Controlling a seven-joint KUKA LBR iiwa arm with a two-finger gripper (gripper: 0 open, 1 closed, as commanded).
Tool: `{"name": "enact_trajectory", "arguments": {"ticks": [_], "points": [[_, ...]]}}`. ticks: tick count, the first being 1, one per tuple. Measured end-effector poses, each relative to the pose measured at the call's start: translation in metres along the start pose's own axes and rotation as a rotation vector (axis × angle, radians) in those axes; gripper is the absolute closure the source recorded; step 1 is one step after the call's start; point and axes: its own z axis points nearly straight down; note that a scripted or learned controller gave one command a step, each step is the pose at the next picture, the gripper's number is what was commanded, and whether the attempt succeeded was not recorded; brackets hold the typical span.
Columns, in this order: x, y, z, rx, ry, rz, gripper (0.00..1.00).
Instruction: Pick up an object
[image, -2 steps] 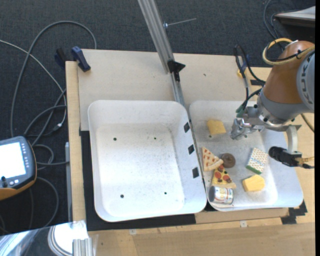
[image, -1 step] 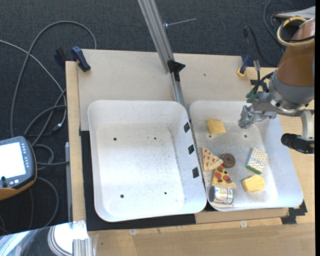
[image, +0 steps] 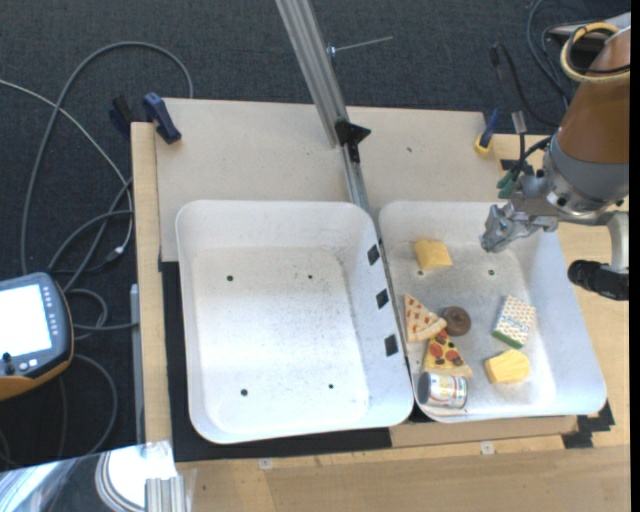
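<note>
The right bin (image: 570, 330) holds several small objects: a yellow cheese block (image: 433, 254), a pizza slice (image: 421, 319), a brown round piece (image: 456, 321), a second pizza slice (image: 446, 355), a silver can (image: 442, 391), a green-patterned white packet (image: 515, 320) and a yellow block (image: 508, 368). My gripper (image: 496, 232) hangs over the upper part of the right bin, to the right of the cheese block and above the packet. Nothing shows between its fingers.
The left bin (image: 270, 320) lies beside the right one. A metal pole (image: 318, 75) slants down to the divide between the bins. Blue clamps (image: 160, 115) sit at the bench's back corners. A handheld pendant (image: 30, 330) lies off the bench at left.
</note>
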Motion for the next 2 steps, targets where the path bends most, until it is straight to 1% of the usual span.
{"name": "enact_trajectory", "arguments": {"ticks": [1,2], "points": [[0.054,0.004,-0.006,0.000,0.002,-0.005,1.00],[0.109,0.024,0.003,0.002,0.002,-0.005,1.00]]}}
